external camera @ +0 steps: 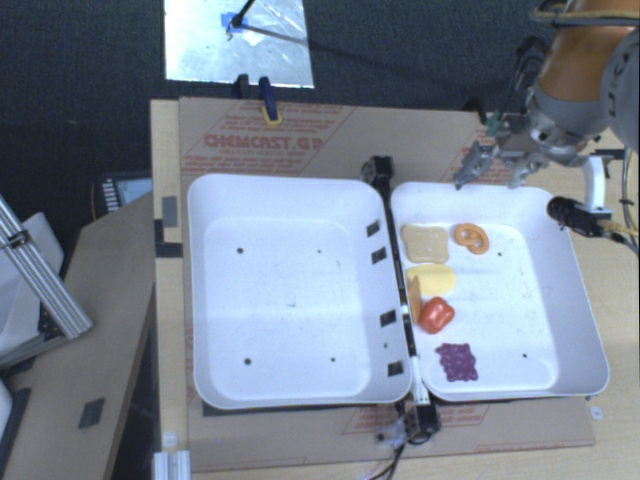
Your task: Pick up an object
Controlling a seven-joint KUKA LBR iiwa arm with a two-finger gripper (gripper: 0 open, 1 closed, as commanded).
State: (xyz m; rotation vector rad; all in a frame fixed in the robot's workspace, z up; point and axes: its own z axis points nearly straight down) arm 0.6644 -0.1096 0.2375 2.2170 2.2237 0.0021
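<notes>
Arm poised over the far edge of the right bin, nothing yet picked.

The left bin lay beside it. The gripper hung above the right bin's far rim, fingers spread and holding nothing. Along that bin's left side, far to near, lay bread, a yellow piece, a red pepper and purple grapes; a pretzel sat beside the bread. Judged stage: approach. The next move calls for choosing one item, centring over it, and descending.

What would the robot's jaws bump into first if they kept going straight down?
Probably the far rim of the right bin, or the bench just behind it. The gripper hangs above that edge; depth is hard to judge.
</notes>
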